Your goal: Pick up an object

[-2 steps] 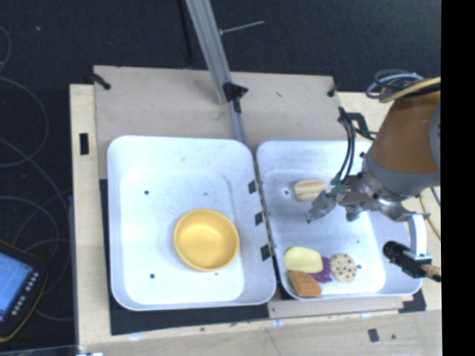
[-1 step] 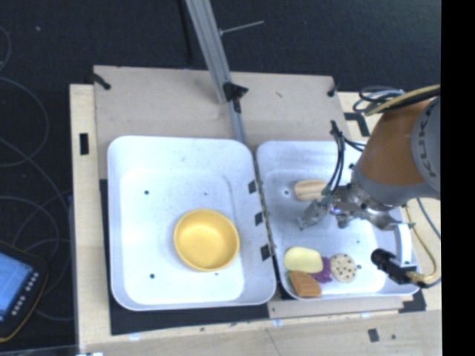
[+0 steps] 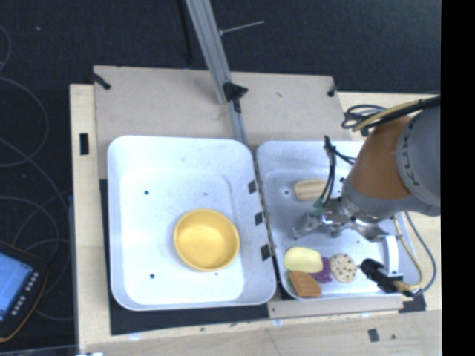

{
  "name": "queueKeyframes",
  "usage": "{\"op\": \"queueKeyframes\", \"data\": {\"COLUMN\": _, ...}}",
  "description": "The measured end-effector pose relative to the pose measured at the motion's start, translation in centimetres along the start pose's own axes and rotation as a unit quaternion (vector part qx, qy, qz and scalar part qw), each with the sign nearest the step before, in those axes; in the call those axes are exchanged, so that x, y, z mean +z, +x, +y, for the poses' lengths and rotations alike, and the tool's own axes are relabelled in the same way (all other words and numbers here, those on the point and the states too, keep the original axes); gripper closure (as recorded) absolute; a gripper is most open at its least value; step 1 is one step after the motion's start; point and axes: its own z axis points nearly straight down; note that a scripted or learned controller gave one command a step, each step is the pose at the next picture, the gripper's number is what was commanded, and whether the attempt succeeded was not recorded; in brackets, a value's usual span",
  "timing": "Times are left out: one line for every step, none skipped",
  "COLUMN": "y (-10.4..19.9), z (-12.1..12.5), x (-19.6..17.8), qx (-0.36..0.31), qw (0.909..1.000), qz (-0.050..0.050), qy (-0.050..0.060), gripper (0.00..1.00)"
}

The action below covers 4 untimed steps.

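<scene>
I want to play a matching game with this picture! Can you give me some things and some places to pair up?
Things:
1. yellow bowl
2. tan roll
3. spotted cookie
4. yellow lemon

Places:
A. far part of the right bin, beside the arm
B. near edge of the right bin, right of the purple thing
C. left bin, by itself
D. near part of the right bin, just above the brown piece

Pairs: 1-C, 2-A, 3-B, 4-D

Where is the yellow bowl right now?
The yellow bowl sits in the left bin, toward its lower right part, near the divider between the two bins.
</scene>
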Motion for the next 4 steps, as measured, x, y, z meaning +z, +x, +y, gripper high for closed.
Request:
{"op": "queueKeyframes", "data": {"y": 0.1, "z": 0.3, "x": -1.4, "qx": 0.003, "qw": 1.0000, "qz": 0.001, "qy": -0.005, "gripper": 1.00}}
{"op": "queueKeyframes", "data": {"y": -0.2, "z": 0.5, "x": -5.7, "qx": -0.001, "qw": 1.0000, "qz": 0.001, "qy": -0.006, "gripper": 1.00}}
{"op": "queueKeyframes", "data": {"y": -0.1, "z": 1.4, "x": -11.9, "qx": -0.003, "qw": 1.0000, "qz": 0.000, "qy": -0.007, "gripper": 1.00}}
{"op": "queueKeyframes", "data": {"y": -0.2, "z": 1.6, "x": -16.1, "qx": -0.003, "qw": 1.0000, "qz": 0.001, "qy": -0.006, "gripper": 1.00}}
